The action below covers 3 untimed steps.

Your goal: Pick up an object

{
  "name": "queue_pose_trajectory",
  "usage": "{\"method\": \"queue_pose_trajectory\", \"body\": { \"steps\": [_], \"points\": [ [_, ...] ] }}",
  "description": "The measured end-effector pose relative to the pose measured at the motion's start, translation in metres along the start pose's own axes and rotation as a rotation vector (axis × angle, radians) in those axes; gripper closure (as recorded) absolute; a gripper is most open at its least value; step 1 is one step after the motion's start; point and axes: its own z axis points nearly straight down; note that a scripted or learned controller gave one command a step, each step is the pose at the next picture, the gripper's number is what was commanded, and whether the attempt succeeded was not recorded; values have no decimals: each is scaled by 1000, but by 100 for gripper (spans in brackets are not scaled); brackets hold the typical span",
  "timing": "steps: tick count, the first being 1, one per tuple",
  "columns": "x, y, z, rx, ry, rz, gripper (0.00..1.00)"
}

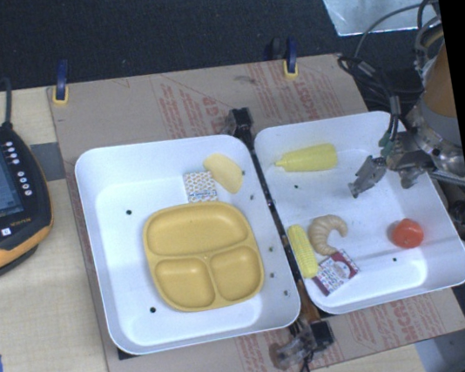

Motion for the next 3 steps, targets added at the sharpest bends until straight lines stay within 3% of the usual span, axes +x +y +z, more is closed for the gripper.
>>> {"method": "queue_pose_trajectory", "body": {
  "steps": [1,2,3],
  "points": [
    [50,-5,67,1,-1,-2,0],
    [42,11,135,1,-1,0,0],
    [31,46,135,-1,0,1,0]
  ]
}}
